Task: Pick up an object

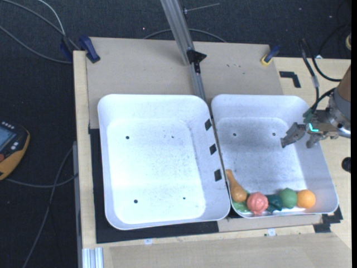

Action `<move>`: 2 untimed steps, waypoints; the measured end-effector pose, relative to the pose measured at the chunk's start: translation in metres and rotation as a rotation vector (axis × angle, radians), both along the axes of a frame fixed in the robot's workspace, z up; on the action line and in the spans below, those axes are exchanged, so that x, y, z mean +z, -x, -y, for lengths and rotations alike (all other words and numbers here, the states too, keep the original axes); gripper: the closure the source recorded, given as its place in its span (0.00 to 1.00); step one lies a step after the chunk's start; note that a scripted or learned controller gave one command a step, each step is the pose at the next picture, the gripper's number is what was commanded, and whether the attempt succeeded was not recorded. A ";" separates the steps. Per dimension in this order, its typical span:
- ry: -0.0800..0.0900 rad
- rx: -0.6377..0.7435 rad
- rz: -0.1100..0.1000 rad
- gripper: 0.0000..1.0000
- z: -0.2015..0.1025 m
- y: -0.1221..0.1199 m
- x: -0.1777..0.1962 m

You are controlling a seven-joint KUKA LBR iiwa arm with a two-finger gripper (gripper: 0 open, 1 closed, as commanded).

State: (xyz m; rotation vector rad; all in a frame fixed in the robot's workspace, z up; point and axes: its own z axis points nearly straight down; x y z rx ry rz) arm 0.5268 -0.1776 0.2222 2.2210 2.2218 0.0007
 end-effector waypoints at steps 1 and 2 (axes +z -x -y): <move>0.000 0.000 0.000 0.00 0.000 0.000 0.000; -0.001 0.000 -0.005 0.00 -0.005 0.001 -0.062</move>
